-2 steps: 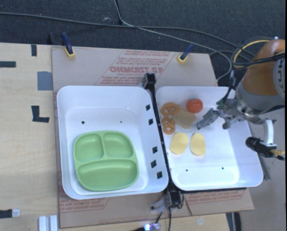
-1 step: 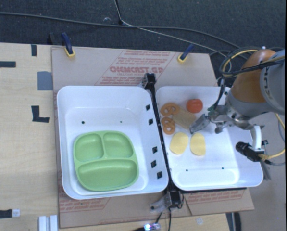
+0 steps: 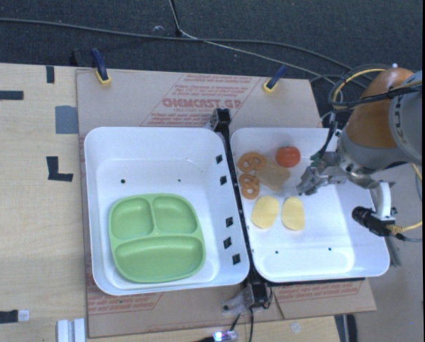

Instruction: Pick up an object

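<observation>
Two bins sit side by side on the worktop. The left bin holds a divided plate toward 6 o'clock. In the right bin, food pieces cluster toward 10 o'clock, with the claw just beside them at 3 o'clock.

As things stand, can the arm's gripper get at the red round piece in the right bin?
Probably yes. The gripper hangs over the right bin, just right of the red round piece, which lies uncovered beside a tan piece. Nothing stands between them.
</observation>
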Controlling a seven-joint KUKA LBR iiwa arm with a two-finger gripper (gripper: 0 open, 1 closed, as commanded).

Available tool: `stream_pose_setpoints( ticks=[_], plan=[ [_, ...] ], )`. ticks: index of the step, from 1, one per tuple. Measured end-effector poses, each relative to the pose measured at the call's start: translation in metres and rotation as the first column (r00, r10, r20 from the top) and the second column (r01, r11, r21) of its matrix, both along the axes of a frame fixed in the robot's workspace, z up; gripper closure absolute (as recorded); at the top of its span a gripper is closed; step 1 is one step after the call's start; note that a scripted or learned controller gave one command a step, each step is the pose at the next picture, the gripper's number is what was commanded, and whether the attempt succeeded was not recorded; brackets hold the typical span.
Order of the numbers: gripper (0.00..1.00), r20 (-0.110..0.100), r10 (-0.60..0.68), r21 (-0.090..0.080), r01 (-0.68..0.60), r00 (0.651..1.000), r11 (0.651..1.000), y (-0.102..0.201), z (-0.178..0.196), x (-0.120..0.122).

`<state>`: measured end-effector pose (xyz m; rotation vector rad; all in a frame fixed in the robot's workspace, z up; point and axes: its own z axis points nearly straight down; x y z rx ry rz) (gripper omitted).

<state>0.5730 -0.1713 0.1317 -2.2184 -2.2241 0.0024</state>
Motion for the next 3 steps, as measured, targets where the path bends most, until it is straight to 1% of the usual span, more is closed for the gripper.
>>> stream_pose_setpoints(
  ticks=[1,3],
  plan=[
    [1.00,0.004,-0.001,0.000,0.001,1.000,1.000,0.001,0.042,-0.001],
    [1.00,0.004,0.000,0.000,0.000,1.000,1.000,0.007,0.129,0.008]
  ],
)
